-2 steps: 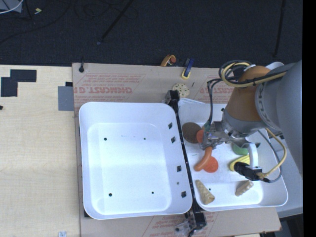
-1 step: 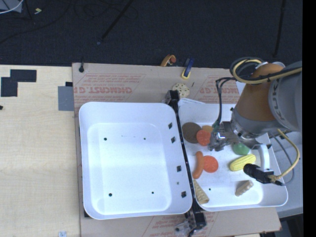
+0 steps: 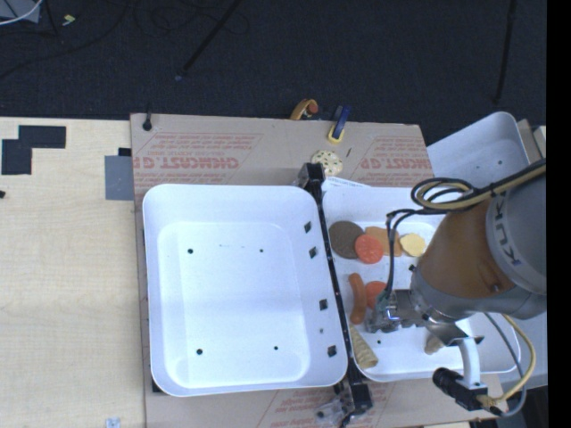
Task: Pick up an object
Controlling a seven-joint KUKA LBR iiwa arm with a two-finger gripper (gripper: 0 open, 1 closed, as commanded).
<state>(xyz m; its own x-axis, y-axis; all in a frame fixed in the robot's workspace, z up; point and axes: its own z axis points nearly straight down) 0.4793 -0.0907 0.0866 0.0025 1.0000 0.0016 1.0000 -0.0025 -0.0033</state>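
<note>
The arm comes in from the right of the frame and hangs low over the right bin [image 3: 393, 374], its gripper [image 3: 385, 315] down among a small clutter of toy food pieces at the bin's left side. Whether anything is caught there I cannot tell from where I stand; the wrist hides the working end.

Nearest the gripper lies an orange-red piece [image 3: 363, 293], just to its upper left, touching or nearly touching the bin's dividing wall. Above it sit a brown disc [image 3: 343, 234], a red-orange round piece [image 3: 369, 248] and a yellow piece [image 3: 412, 244], close together. A pale cone-like piece [image 3: 364, 351] lies below, at the bin's lower left.

These look like light, hard plastic shapes, smooth and likely slippery, apt to skid away when nudged rather than crush. The orange-red piece seems the natural pick: I would take it across its narrow width, near the middle, keeping clear of the wall. The flat discs offer little edge to pinch.

The left bin [image 3: 161, 239] holds nothing I can make out.
</note>
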